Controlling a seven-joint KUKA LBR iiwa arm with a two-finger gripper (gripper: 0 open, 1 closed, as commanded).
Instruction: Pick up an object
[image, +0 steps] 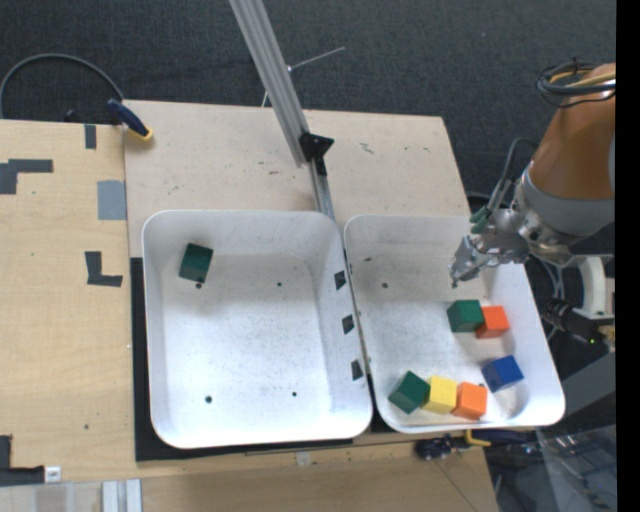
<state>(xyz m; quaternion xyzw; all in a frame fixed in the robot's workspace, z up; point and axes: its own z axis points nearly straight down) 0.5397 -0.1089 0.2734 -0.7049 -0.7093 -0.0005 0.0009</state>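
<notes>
The right bin (520, 405) holds six blocks. Nearest the camera, along its lower edge, three blocks lie in a touching row: a dark green block (408, 391) at the left end, a yellow block (441, 393) in the middle, and an orange block (471, 400) at the right end. A blue block (502, 372) lies just beside the row, at about 1 o'clock from the row's orange block.

Further up the bin, a second green block (465, 316) and a second orange block (492, 321) lie touching each other, the orange one at 3 o'clock from the green one.

The gripper (466, 266) is positioned over the upper right part of the right bin, pointing down. The second green block lies near it at 6 o'clock, apart from the fingertips. No block is between the fingers. Whether the fingers are apart or together cannot be determined from this view. The grey and orange arm (575, 150) extends from the gripper toward 2 o'clock.

The left bin (160, 330) holds one dark green block (196, 262) in its upper left area, well apart from the gripper, at 9 o'clock from it.
</notes>
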